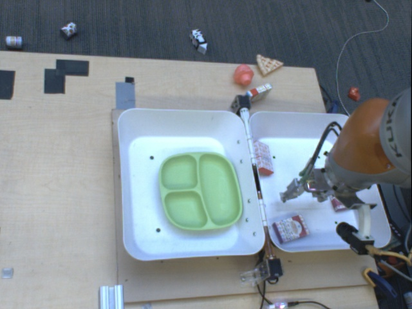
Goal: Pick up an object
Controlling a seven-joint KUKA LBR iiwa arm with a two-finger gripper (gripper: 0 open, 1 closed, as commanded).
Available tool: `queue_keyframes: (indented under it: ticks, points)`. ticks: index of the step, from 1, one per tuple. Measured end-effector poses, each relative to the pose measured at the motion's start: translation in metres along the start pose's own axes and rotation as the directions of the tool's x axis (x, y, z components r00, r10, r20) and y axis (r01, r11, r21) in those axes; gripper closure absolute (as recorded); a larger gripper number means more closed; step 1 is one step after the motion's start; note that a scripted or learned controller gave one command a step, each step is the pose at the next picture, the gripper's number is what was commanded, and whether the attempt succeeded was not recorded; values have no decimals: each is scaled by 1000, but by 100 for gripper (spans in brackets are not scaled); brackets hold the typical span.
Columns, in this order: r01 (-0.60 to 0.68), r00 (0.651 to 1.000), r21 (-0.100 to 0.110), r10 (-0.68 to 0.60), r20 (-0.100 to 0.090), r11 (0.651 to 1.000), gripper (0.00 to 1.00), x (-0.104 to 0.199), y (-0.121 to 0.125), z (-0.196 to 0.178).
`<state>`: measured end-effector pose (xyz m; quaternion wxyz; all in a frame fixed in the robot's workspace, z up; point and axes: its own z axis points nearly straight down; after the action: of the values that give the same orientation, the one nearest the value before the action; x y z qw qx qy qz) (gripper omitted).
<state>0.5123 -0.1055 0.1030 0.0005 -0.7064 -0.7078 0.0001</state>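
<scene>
My gripper (pixel 291 192) hangs over the middle of the right bin (pixel 291 118), reaching in from the right below the orange band (pixel 364 141). A red and white packet (pixel 262 158) lies at the bin's left wall, up and left of the gripper. A red and white box (pixel 290 228) lies near the bin's front edge, just below the gripper. A small red and white item (pixel 337 204) peeks out from under the arm at the right. I see nothing held in the gripper.
The left bin (pixel 138 192) holds a green divided plate (pixel 200 190). Behind the bins lie a red ball (pixel 243 74), a pizza-slice toy (pixel 269 64) and a small tube (pixel 260 91). Cables run along the bench's right side.
</scene>
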Motion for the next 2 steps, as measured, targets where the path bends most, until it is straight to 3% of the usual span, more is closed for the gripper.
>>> queue_keyframes:
  ticks: [1,2]
  points:
    - [0,1000,-13,0,2,1000,0,2,-22,16]
    - [1,1000,-19,0,4,1000,100,2,-20,4]
